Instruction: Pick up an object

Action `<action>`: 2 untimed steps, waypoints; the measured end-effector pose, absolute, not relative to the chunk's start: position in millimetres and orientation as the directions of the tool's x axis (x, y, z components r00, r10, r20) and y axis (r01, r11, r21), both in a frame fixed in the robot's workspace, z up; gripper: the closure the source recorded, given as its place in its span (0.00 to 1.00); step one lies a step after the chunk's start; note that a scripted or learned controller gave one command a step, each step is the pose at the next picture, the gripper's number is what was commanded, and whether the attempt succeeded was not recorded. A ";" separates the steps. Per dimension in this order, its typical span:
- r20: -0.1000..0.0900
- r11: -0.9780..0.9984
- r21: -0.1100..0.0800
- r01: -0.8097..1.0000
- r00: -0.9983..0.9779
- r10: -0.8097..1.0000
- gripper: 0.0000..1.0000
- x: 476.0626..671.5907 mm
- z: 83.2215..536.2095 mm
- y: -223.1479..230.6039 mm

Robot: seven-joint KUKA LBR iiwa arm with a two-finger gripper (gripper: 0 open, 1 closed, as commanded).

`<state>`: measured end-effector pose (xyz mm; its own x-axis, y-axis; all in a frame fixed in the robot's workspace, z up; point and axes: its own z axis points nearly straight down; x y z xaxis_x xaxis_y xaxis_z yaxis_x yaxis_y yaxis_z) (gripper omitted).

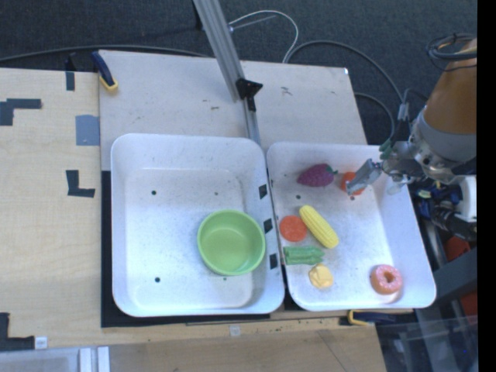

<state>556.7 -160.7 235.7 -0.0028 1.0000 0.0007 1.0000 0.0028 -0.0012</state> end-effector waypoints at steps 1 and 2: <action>0.001 0.003 -0.001 1.000 -0.003 1.000 0.00 556.7 235.8 -160.7; 0.000 0.001 -0.006 1.000 -0.001 1.000 0.00 550.2 186.3 -168.0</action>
